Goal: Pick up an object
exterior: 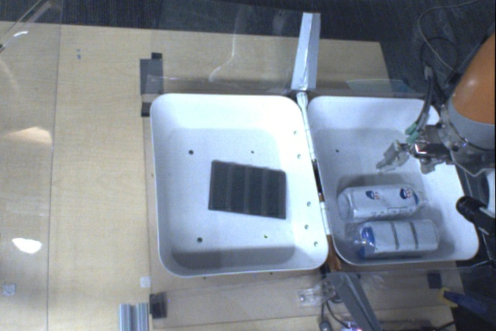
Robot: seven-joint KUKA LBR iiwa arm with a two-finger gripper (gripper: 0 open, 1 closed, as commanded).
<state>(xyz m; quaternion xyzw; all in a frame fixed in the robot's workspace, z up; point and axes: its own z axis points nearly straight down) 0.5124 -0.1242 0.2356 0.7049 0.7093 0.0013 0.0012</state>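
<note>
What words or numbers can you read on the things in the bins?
None can be read.
Upper bottle: blue and red label marks, too blurred to read.
Lower bottle: no readable text.
Dark ridged pad: no writing on it.

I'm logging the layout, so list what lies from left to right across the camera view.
Left bin → dark ribbed mat → right bin → two bottles lying on their sides, one behind the other → gripper.

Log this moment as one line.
gripper above right bin, holding nothing | two bottles in it | dark ridged pad left bin
</note>
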